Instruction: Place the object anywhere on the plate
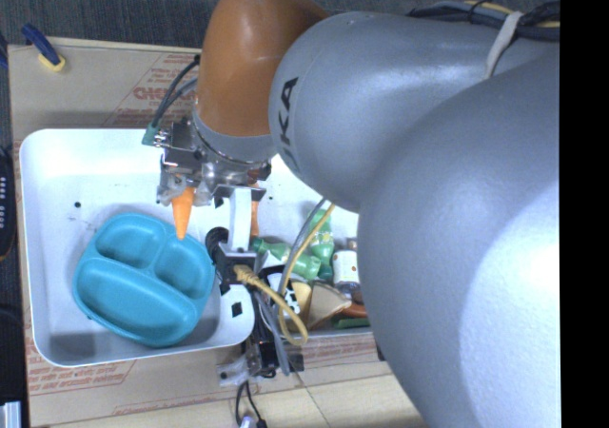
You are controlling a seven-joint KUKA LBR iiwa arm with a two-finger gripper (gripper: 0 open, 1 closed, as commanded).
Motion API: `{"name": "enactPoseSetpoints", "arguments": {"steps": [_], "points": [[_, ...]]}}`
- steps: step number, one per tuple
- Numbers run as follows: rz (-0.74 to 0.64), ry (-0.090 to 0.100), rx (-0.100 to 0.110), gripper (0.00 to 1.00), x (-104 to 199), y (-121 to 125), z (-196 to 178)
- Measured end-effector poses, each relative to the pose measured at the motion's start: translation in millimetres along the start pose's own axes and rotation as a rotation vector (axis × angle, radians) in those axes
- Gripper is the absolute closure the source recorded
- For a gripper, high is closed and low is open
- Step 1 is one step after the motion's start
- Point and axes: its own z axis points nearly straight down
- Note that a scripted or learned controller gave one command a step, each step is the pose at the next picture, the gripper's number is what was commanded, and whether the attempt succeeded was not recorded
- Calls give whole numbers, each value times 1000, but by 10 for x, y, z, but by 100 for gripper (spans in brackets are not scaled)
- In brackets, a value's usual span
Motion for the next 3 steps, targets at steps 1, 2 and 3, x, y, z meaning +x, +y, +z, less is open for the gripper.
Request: {"name": "enactPoseSetpoints", "arguments": {"steps": [1, 2, 3], "points": [[-344, -9, 7, 100, -678, -138, 660], [-760, -7, 0, 100, -158, -310, 346], [-758, -9, 0, 0, -168, -307, 348]]}}
